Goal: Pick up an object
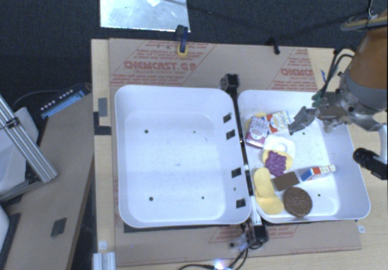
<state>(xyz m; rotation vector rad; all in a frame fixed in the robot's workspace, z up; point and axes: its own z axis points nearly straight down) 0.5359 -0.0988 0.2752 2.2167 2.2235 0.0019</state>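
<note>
We see the gripper (301, 119) poised above the right bin (354, 165), its dark fingertips reaching toward the clutter; whether it is released or clenched we cannot tell, and nothing is visibly held, so we judge this to be the approach step, before any grasp. Just beside the tips, on the side away from the arm, lies a red-and-white packet (268, 124). A little nearer the camera sit a white disc (280, 144) and a purple grape bunch (277, 161). Farther toward us lie a small tube (313, 172), yellow pieces (266, 190) and a brown round cookie (297, 201). Far beyond the packet lies the left bin (176, 153). The next move, we judge, calls for descending squarely over one item, most readily the packet, and closing on it.
</note>
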